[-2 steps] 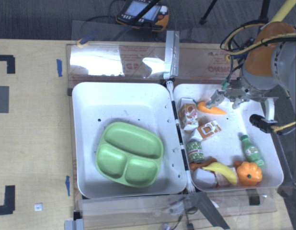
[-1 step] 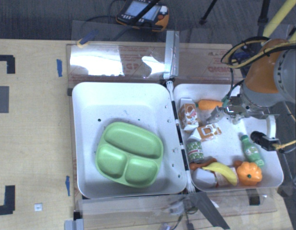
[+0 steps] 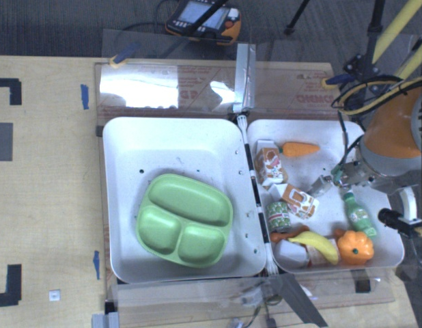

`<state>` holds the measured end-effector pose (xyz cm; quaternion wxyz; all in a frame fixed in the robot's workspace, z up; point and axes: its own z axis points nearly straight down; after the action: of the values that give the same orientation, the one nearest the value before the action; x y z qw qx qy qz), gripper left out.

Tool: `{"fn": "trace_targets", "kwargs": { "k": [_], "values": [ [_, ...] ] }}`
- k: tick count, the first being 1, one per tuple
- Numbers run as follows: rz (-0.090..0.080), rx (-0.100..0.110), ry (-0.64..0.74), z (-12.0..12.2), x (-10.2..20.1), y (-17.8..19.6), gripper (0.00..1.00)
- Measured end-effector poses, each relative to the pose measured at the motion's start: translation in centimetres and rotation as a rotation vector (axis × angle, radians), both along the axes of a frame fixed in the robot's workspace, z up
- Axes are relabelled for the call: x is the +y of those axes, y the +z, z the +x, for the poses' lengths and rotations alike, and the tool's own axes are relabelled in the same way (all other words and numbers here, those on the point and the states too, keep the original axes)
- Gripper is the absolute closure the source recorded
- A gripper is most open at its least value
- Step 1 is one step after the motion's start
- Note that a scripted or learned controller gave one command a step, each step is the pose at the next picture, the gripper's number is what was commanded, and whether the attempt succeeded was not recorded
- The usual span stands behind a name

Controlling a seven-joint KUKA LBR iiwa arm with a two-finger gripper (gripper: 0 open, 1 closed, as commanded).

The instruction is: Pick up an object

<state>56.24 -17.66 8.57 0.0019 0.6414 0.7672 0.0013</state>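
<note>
Gripper (image 3: 328, 181) low in right bin (image 3: 388, 257), tip among packets; can't tell how it is set or whether it has anything. Nearest: carton (image 3: 299, 201) just beside, bottle (image 3: 358, 215) near. Carrot (image 3: 300, 149) lies apart, cleanest target. Judgement: pick one isolated item, centre over it, descend straight, avoid crowded banana (image 3: 316, 244) and pumpkin (image 3: 355, 247) corner

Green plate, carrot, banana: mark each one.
green plate (image 3: 184, 219), camera view, on the ridge between its compartments
carrot (image 3: 301, 149), camera view, middle of its orange body
banana (image 3: 319, 245), camera view, middle of its yellow curve
</note>
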Motion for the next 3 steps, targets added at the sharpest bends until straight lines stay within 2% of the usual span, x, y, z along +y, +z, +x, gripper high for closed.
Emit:
{"fn": "trace_targets", "kwargs": {
  "k": [1, 2, 3],
  "values": [
    [0.016, -0.008, 0.003, -2.2, -3.4, 0.4, 0.00],
    [0.010, -0.012, 0.094, -5.0, -3.6, 0.3, 0.00],
    [-0.001, -0.009, 0.086, -5.1, -4.2, 1.0, 1.00]
  ]
}}
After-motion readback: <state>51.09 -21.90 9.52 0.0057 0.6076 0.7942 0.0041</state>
